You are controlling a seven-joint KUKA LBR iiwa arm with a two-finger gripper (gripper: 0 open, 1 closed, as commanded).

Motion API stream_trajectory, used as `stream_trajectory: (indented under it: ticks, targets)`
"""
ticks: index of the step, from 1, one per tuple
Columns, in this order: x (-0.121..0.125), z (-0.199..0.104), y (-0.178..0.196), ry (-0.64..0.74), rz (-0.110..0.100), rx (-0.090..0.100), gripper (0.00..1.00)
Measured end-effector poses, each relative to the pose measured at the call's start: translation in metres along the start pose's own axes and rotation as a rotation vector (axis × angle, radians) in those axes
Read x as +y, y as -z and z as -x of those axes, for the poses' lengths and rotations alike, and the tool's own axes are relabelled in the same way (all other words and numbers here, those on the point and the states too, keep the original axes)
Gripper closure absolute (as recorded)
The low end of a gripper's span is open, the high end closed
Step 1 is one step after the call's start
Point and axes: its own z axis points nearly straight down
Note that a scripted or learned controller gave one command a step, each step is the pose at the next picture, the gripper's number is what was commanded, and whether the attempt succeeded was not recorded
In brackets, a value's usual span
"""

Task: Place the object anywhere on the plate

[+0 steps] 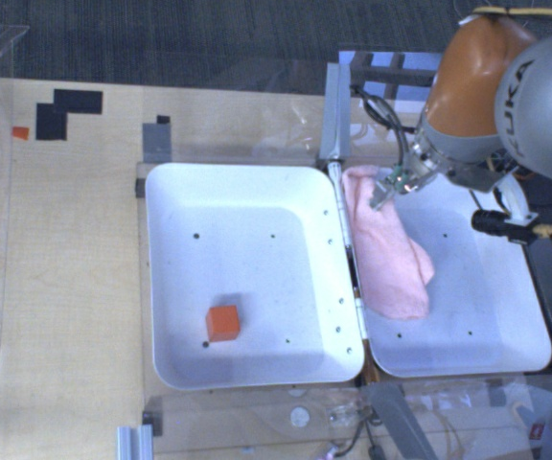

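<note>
A small orange cube (223,323) lies on the floor of the left bin (175,257), near its front left. A pink, flat, soft-looking piece (389,255) lies along the left wall of the right bin (487,286), running from the back corner toward the middle. My gripper (387,191) hangs over the back end of the pink piece, close to or touching its upper edge. The grey arm with its orange band (472,75) comes in from the upper right. Nothing can be seen held in the gripper.
The raised divider (349,257) between the two bins runs just left of the pink piece. A grey metal bracket (333,113) stands behind the bins near the gripper. A black cable (506,223) crosses the right bin's back right.
</note>
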Motion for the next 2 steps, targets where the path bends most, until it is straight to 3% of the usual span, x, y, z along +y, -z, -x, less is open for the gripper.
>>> stream_trajectory:
  ticks: [1, 2]
  targets:
    - [0.004, 0.001, 0.04, 0.005, 0.0, 0.0, 1.0]
    - [0.024, -0.055, 0.048, 0.408, 0.001, 0.002, 1.0]
